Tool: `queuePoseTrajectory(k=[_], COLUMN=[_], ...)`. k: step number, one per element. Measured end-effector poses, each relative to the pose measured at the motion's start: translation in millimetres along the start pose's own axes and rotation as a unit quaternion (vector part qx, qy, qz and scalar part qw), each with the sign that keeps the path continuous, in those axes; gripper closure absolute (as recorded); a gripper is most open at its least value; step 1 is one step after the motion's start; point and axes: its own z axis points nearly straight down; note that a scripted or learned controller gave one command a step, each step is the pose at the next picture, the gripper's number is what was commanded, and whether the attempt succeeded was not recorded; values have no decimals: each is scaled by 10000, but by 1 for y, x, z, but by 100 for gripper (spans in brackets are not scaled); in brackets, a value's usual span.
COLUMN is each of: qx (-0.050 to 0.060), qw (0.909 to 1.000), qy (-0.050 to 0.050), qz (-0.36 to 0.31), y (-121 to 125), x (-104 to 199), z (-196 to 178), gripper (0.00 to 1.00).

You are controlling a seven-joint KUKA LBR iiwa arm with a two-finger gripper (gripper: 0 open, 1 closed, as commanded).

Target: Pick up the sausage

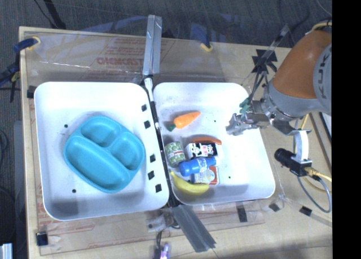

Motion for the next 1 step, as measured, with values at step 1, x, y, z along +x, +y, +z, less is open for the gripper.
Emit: queuePoseTrajectory(k=[1], qx=[4], qw=[10000], qy=[0], qz=[-17], y=[1], x=[0], z=[-10], gripper=[100])
